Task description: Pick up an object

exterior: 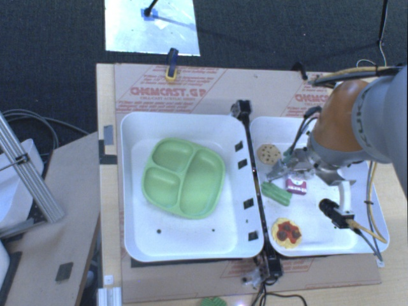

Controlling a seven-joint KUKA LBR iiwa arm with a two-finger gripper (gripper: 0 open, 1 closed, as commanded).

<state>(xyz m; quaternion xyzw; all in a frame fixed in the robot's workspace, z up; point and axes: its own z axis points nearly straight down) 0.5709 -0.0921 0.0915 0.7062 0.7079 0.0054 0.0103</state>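
The right bin (366, 238) holds a chocolate-chip cookie (268, 153), a green stick-shaped piece (276, 193), a small pink and white item (295, 185) and a yellow disc with a red top (287, 232). My gripper (285, 168) hangs low over this bin's left part. It is just below the cookie and just above the green piece and the pink item. I see nothing held in it. The grey arm with its orange band (344, 110) covers the bin's upper right.
The left bin (137, 234) carries a light green divided plate (184, 178). A black divider with clips (252, 171) runs between the two bins. A yellow and blue clamp (171, 65) sits on the bench's far edge.
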